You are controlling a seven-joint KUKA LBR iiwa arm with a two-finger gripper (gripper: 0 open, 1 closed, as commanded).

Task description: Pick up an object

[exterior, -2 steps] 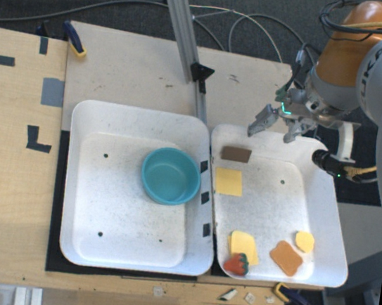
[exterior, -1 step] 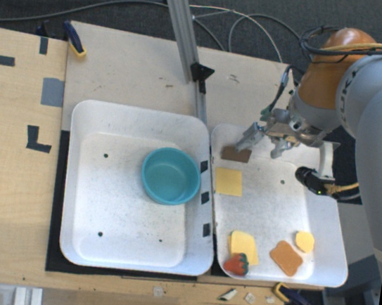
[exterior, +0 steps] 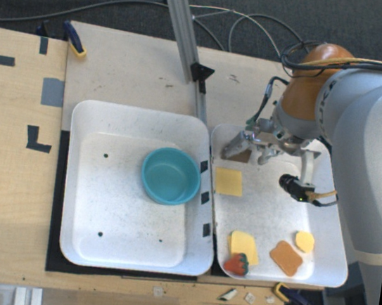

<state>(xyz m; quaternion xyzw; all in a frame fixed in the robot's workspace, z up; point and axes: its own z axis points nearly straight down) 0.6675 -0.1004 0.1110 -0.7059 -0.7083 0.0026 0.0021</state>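
Camera view, gripper above yellow square, right bin

Bulky grey robot arm cut off by right edge. Thin grey metal pole runs off top edge. Small red-and-green toy too small to identify.

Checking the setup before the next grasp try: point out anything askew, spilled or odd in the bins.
Nothing is spilled or damaged. The round teal bowl sits upright in the left white bin. In the right white bin, the yellow square slice, yellow block, red piece, orange piece and small yellow piece lie loose.
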